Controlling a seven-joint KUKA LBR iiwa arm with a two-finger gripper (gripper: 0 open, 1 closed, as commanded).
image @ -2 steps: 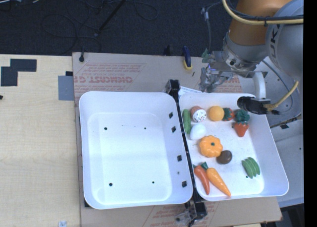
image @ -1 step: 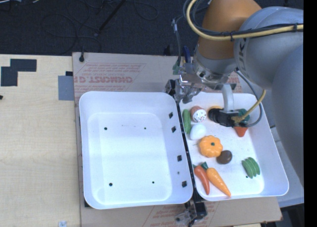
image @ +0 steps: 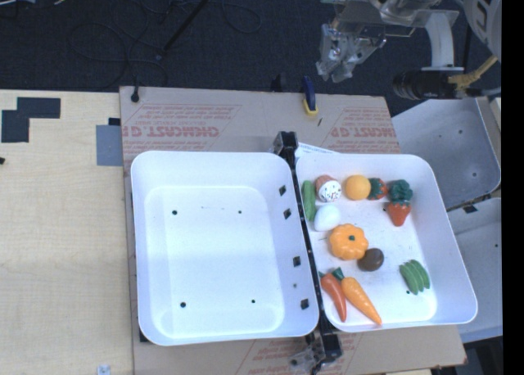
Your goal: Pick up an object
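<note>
Toy vegetables, including an orange pumpkin [image: 348, 241] and two carrots [image: 352, 296], lie in the right bin [image: 446, 226]. The end effector [image: 340, 58] hangs above the tabletop's far edge, holding nothing; its finger opening cannot be made out.

Two bins sat side by side on the surface [image: 57, 226]. The right bin [image: 446, 234] held a pumpkin [image: 348, 242] at its middle, two carrots [image: 350, 296] nearer the front edge, and, behind, what seemed an egg [image: 327, 218]. The end effector [image: 340, 58] hung beyond the bins' far edge.
</note>
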